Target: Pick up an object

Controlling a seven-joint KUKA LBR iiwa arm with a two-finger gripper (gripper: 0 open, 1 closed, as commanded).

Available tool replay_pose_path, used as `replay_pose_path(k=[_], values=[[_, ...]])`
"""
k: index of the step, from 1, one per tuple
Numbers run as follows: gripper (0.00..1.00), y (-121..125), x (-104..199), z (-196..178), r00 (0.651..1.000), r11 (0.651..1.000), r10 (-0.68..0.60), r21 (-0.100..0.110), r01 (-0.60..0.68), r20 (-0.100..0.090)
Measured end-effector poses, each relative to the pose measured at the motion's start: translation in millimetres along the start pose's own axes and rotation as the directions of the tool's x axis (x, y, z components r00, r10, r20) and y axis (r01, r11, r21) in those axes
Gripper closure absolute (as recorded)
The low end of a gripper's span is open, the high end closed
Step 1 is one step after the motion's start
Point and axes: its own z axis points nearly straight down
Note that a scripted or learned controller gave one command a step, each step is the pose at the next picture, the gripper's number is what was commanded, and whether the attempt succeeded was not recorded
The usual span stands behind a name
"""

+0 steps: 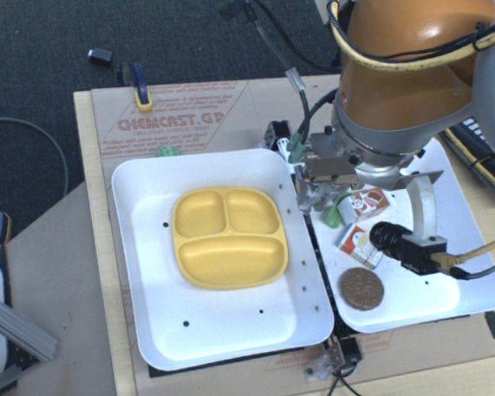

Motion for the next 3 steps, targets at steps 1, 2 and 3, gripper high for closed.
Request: replay_pose_path(k=[1, 2, 3], values=[[1.0, 1, -4, -15, 1.0, 1.0, 0.007, -0.012, -0.007, -0.001], [1.0, 2, -4, -25, 1.0, 1.0, 0.007, -0.014, -0.007, -0.001], [1.0, -9, 106, -9, 1.0, 1.0, -0.003, -0.008, 0.003, -0.002]])
